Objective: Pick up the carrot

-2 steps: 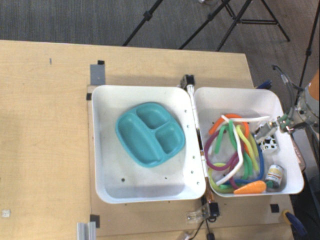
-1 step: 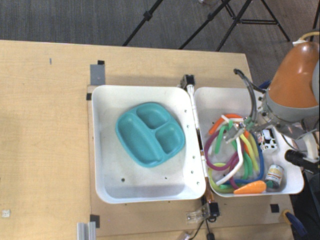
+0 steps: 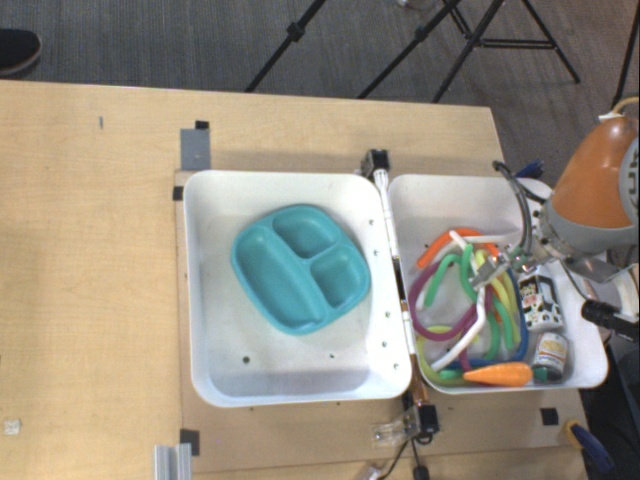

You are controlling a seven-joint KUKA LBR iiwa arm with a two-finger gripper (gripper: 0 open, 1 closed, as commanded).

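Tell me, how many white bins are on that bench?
2. The left bin holds a teal divided plate. The right bin holds the carrot, looped tubes and other clutter, with the claw over it.

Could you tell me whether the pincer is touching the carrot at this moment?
Apart. The camera view shows the pincer among the coloured loops, with clear space between it and the carrot by the right bin's near wall.

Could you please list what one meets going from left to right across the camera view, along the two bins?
Left white bin → teal divided plate → right white bin → tangle of coloured loops → carrot → small bottle → arm's orange band.
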